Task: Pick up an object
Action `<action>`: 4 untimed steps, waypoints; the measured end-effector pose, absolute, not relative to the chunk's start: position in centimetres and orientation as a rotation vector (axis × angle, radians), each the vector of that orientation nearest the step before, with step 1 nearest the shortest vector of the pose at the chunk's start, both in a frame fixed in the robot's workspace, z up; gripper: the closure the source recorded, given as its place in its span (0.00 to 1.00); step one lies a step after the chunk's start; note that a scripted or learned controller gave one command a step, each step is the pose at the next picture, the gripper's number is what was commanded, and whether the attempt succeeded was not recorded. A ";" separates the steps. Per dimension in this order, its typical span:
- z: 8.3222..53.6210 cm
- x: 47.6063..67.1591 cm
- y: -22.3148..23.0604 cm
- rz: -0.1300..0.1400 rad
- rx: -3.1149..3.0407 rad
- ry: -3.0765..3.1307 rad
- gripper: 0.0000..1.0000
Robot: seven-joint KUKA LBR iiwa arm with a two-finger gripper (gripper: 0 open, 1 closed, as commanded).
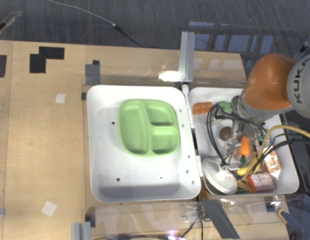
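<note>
I am down in the right bin, my gripper hanging just past the green divided tray that sits in the left bin, on the far side of the wall the 2 bins share. Whether my fingers are apart or together I cannot tell; cables and my own wrist cover them. Nothing visibly sits between them, so I judge the pick not yet made. The likeliest target is the carrot, an orange piece right at my tip, its long axis seeming to run up and down the view, roughly parallel to the tray's right edge. Farther from the tray, toward the bin's near corner, lie a white bowl, a yellow banana and a red-labelled packet (all crowded, edges overlapping). A brown round thing lies between the tray and me, too small to name
</note>
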State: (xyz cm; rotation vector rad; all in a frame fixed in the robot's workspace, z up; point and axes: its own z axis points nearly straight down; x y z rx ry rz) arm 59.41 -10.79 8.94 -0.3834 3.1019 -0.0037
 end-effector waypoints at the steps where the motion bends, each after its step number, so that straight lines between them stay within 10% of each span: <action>1: 9.2 55.4 -13.0 -0.007 -0.350 3.093 0.00; 2: 9.2 54.8 -13.0 -0.008 -0.321 3.090 0.00; 3: 8.9 64.2 -10.4 -0.004 -0.334 3.110 0.00; 4: 8.9 60.8 -11.2 -0.002 -0.290 3.114 0.00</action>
